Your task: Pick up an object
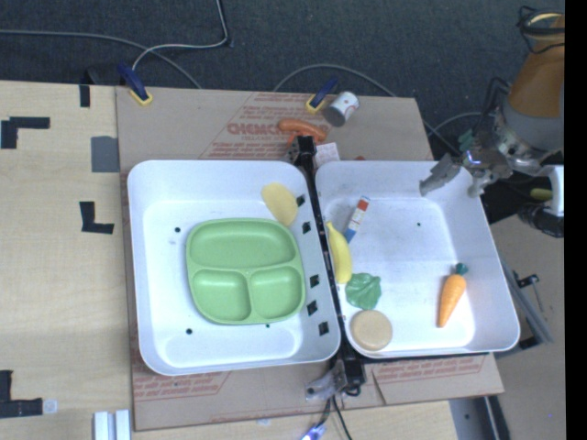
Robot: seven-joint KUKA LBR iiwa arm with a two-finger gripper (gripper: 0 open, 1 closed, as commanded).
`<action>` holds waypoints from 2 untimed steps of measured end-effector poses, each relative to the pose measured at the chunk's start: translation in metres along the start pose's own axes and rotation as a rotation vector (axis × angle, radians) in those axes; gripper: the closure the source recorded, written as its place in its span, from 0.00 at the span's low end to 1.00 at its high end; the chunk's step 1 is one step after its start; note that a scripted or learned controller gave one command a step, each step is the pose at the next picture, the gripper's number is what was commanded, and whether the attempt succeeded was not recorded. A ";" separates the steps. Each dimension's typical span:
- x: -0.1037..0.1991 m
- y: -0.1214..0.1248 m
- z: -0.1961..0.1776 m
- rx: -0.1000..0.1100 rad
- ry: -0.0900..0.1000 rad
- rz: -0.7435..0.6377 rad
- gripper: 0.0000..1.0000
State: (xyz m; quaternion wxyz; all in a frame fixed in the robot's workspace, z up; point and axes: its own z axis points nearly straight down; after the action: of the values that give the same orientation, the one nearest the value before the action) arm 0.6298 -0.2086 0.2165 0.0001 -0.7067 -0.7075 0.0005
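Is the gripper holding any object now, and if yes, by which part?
Nothing is held. The gripper hangs over the right bin's top right corner, away from the carrot, with nothing between its fingers.

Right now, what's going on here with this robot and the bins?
A grey robot arm reaches in from the right, its gripper over the top edge of the right bin, holding nothing visible. That bin contains a toy carrot, a banana, a green leafy piece and a round tan piece. The left bin holds a green divided plate and a lemon.

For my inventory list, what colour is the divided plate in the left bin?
Light green, plain; the divided plate shows in the camera view.
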 end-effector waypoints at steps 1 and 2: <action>0.069 0.033 0.117 0.004 0.002 -0.001 0.00; 0.107 -0.007 0.125 -0.005 -0.011 0.004 0.00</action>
State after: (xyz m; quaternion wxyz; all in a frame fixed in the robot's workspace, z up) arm 0.6223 -0.1018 0.0913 -0.0056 -0.7081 -0.7061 0.0024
